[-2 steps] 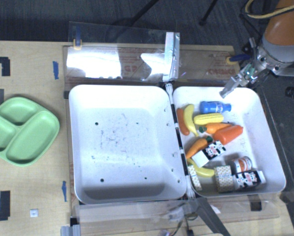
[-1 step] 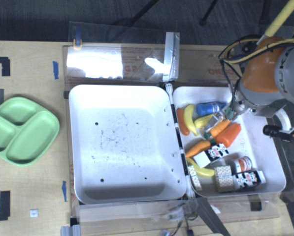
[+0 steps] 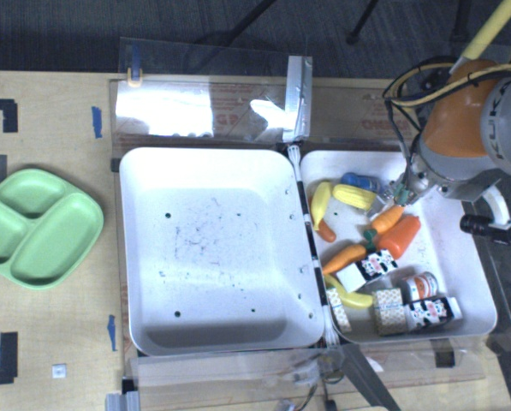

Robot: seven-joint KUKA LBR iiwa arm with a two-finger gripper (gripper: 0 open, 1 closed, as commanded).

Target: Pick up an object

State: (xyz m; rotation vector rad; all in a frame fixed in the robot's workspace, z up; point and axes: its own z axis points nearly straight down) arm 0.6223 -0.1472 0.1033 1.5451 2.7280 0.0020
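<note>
Nearest the camera, along the 6 o'clock rim of the right white bin [image 3: 482,315], lie a patterned tape roll [image 3: 390,310], a small red-and-white can [image 3: 422,286] and a black-and-white cow-print carton [image 3: 430,312], close together.

Going left to right: a pale green plastic tray with three compartments [image 3: 38,226] sits on the bench at 9 o'clock, well apart from the bins. The left white bin [image 3: 212,247] shows only faint scuffs and dark dots. In the right bin, a yellow toy banana [image 3: 321,202] lies at its 10 o'clock, another yellow piece [image 3: 354,197] just beside it, a blue object [image 3: 359,181] at 12 o'clock. An orange carrot [image 3: 345,257] and a second carrot [image 3: 388,219] lie near the centre, beside a red-orange bottle [image 3: 399,236].

The gripper [image 3: 407,192] hangs over the second carrot's upper end; I cannot tell how its jaws stand.
</note>
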